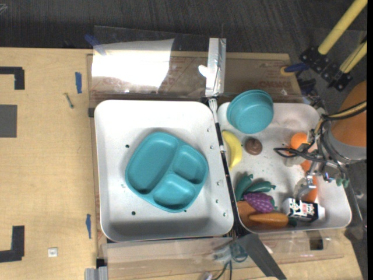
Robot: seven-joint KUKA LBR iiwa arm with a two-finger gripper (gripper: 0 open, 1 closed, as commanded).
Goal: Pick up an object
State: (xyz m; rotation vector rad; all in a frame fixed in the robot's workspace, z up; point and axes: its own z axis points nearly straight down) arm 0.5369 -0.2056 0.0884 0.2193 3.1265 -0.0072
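The right bin (280,118) holds several toy items. A teal bowl (250,111) sits at its back, with a yellow banana (233,147) and a small brown ball (253,146) in front of it. An orange fruit (299,141) lies toward the right. Near the front are a green leafy piece (252,186), purple grapes (260,202), an orange carrot-like piece (267,219) and a small black-and-white labelled bottle (303,209). My gripper (309,178) reaches in from the right, low over the bin's right side, between the orange fruit and the bottle.
The left bin (111,121) holds a teal divided plate (167,170). A metal divider rim (220,150) separates the bins. Clear plastic sheeting (151,63) lies behind the left bin. Yellow and black frame parts (332,39) stand at the top right. Tan bench (41,156) extends left.
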